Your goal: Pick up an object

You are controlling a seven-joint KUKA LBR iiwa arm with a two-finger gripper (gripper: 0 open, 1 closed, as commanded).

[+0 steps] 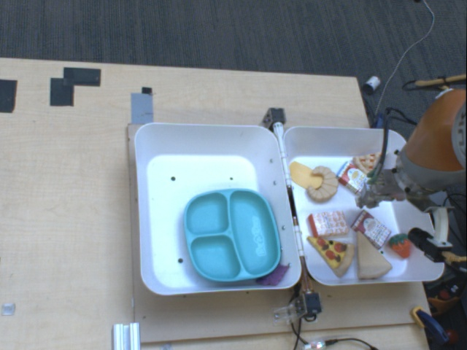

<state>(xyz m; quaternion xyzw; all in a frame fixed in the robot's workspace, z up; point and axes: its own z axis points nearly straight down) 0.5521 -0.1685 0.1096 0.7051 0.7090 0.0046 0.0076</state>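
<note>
Pale wooden bench [66, 217] on dark grey carpet [219, 20]; tool [373, 194] state impossible to tell.

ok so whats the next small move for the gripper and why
Probably a short drop straight down. The gripper hangs over the right bin, above the gap between two red-and-white packets, with nothing seen between its fingers. Lowering there may catch a packet edge; a small shift toward one packet first could help.
</note>
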